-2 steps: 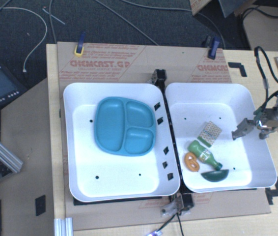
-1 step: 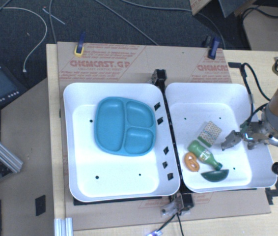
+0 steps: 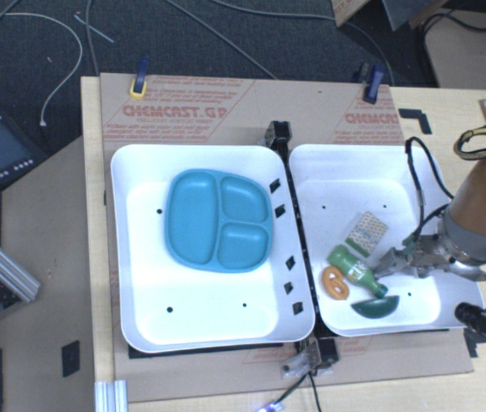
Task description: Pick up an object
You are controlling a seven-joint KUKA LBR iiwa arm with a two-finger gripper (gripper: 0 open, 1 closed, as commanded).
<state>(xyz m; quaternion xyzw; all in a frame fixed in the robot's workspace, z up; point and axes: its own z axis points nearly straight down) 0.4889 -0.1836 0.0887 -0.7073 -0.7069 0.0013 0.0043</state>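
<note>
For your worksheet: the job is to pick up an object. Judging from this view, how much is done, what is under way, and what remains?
Done: the arm has reached into the right bin, its tool beside the green bottle. Under way: an approach to the bottle; a grip is not visible. Left: the grasp and the lift, since the bottle, the orange ring, the dark green piece and the patterned card all lie on the bin floor.

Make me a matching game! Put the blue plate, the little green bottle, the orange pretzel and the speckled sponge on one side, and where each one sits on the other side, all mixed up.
Things:
1. blue divided plastic plate
2. small green bottle
3. orange pretzel-shaped toy
4. speckled grey sponge

Places:
A. right bin, by its left wall
B. left bin
C. right bin, farthest from the camera of the three
D. right bin, beside the gripper

Pairs: 1-B, 2-D, 3-A, 4-C
</note>
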